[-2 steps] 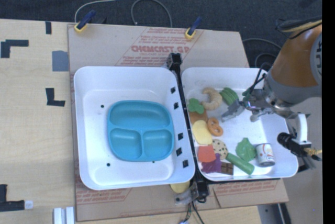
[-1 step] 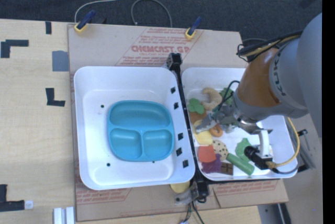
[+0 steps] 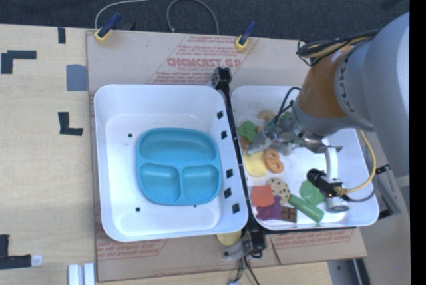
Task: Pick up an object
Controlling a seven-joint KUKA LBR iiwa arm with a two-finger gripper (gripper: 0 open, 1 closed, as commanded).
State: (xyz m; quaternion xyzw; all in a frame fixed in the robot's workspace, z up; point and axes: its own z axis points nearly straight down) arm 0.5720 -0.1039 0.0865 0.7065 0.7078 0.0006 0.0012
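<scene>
The gripper (image 3: pixel 267 138) is down among the toy food in the right bin (image 3: pixel 363 214), by the pretzel (image 3: pixel 273 160) — seemingly mid-reach; its grip unreadable — next, close and lift

I am reaching in from the right side of the camera view, my thick grey arm (image 3: pixel 389 77) filling the upper right corner. The orange band (image 3: pixel 319 87) above my wrist is tilting down and to the left. Below it my end effector (image 3: pixel 266 140) is pointing left and slightly downward, sitting low. Dark cables are looping along my wrist. Whether my fingers are apart or together is unclear.
</scene>
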